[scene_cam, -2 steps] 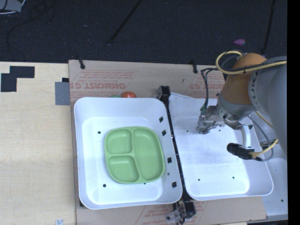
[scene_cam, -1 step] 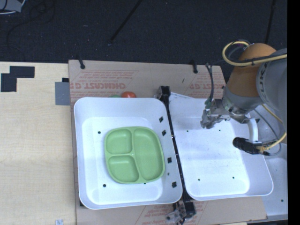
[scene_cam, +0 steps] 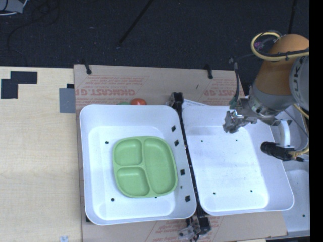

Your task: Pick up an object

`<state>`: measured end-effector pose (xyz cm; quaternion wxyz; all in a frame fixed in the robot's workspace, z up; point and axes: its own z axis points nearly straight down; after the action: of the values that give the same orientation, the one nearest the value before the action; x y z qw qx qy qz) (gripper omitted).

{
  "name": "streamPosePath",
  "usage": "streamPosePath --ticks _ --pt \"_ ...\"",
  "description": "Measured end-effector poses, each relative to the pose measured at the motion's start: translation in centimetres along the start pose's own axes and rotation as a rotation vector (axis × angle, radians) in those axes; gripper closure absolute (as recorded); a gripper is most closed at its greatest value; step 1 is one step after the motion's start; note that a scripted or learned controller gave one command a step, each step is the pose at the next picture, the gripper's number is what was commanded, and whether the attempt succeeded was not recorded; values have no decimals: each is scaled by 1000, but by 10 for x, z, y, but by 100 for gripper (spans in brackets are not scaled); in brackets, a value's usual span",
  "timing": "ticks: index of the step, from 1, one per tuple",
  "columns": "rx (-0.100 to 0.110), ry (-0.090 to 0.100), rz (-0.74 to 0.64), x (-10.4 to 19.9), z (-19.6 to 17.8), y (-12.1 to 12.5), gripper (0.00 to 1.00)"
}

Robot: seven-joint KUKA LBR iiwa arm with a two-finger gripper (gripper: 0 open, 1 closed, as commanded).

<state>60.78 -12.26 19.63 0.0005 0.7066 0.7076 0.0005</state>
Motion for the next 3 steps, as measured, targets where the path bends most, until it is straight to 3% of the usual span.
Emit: streamPosePath --ticks 1,3 --pt "2 0 2 -1 -11 0 100" --pt "6 2 -3 95 -18 -32 100"
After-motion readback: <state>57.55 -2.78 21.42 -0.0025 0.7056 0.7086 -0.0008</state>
